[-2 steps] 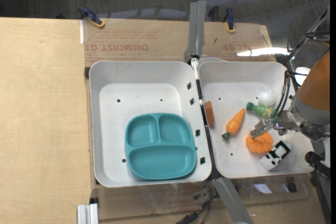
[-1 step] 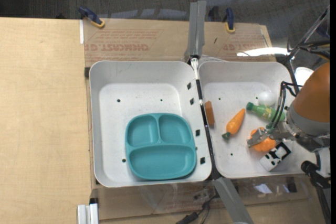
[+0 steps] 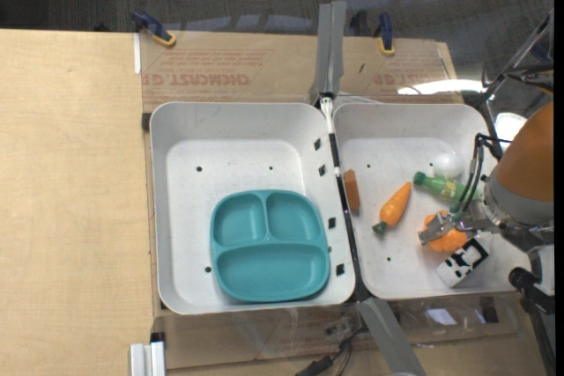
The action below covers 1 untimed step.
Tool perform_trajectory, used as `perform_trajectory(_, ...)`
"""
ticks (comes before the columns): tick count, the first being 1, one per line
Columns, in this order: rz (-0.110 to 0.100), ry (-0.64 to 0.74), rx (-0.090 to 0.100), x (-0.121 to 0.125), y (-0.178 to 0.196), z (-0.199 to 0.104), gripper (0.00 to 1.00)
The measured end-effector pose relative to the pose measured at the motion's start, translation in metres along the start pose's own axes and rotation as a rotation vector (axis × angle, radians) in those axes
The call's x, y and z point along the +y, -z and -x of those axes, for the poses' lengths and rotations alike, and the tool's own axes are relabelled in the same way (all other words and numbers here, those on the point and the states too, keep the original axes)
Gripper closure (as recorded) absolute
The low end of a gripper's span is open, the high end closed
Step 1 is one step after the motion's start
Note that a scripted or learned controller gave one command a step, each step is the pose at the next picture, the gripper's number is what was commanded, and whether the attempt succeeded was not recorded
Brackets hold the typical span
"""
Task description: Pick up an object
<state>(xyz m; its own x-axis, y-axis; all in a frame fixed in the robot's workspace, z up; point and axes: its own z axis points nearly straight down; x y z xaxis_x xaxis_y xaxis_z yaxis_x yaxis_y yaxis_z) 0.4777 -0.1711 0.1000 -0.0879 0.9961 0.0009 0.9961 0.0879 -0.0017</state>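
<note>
End effector reaching down in the right bin, sitting right on a small orange toy. Too blurry to tell if holding or just touching it. Just beside: a green bottle, a white ball, a toy carrot. Possibly slipping off that round toy, or bumping the black-and-white block. Teal plate lying in the left bin.

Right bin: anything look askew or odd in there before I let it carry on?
Nothing spilled or broken. In the right bin the brown block leans against the left wall, and the carrot lies slantwise. The gripper is down on an orange object.
</note>
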Motion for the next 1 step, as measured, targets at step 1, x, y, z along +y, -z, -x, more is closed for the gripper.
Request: perform_trajectory(1, 0.001, 0.047, -0.002, 0.0044, 0.1004, -0.0458, 1.0)
